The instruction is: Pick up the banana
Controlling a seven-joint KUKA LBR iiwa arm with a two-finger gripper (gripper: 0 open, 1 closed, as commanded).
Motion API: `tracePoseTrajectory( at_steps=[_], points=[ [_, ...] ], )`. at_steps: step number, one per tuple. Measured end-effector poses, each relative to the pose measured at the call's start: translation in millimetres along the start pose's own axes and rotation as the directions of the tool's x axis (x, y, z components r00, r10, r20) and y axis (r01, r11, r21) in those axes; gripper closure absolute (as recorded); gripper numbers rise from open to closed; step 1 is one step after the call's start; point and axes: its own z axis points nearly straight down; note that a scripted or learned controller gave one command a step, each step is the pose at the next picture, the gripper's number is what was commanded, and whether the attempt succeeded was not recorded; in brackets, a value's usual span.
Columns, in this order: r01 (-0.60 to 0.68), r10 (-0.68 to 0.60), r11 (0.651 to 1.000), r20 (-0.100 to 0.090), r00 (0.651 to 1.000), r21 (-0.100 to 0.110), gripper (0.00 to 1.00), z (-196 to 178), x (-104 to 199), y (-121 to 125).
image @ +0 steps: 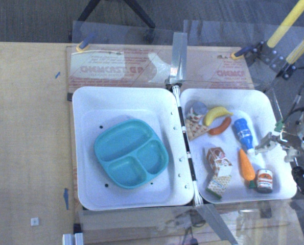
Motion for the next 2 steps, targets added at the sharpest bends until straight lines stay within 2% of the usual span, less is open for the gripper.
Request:
tracePoseTrajectory(
  at_steps=[1,2],
  points=[
    [-0.227,0.227,0.974,0.001,0.974,-0.002,0.00,-4,-18,3],
    [-0.372,0.372,0.928,0.002,0.928,-0.001,0.00,4,9,56]
  ],
)
